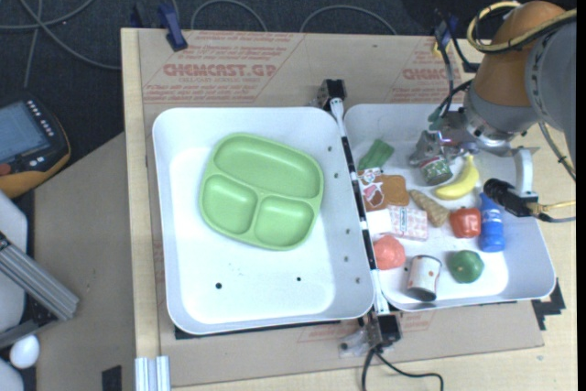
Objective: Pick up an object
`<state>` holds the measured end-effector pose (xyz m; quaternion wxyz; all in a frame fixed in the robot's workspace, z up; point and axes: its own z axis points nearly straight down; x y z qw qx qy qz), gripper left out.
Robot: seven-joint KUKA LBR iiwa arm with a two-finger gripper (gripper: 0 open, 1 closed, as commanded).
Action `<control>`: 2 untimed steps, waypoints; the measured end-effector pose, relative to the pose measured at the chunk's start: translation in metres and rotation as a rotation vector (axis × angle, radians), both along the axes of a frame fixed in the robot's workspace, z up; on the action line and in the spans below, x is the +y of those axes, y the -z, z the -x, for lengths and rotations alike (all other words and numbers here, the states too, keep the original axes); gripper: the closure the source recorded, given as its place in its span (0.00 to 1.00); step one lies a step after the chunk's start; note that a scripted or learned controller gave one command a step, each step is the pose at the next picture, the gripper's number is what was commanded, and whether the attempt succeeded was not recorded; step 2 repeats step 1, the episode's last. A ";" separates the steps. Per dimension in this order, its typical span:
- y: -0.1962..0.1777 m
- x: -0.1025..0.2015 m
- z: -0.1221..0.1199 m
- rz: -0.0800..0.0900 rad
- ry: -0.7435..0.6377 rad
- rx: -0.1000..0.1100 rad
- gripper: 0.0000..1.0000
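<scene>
Two shallow white bins side by side on a brown board. In the left bin [183, 288], a green divided plate [261, 190] with three compartments, lying toward the far side. In the right bin [531, 275], a cluster of small items: a green flat piece [374, 153] at the far left, a banana [461, 181] just right of centre, a red block [465, 222] and a blue bottle [492, 232] near the right wall, a green round fruit [466, 266], a red round fruit [389, 252], a small can [423, 276] tipped on its side at the near edge, and flat printed packets [396, 206] by the dividing wall.

On the board beyond the bins, red print reading "CHEMCAST GP"; packet print too small to read.

Banana curved, long axis running near-left to far-right, stem end up toward the far side.

Gripper [437, 158] low over the far part of the right bin, just left of the banana, above a small dark-green item [437, 169]; could not tell whether jaws apart or together.
</scene>
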<state>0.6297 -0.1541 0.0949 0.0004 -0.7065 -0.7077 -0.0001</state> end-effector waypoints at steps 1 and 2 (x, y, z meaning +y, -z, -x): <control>-0.091 0.081 -0.009 0.000 0.000 -0.003 1.00; -0.091 0.081 -0.009 0.000 0.000 -0.003 1.00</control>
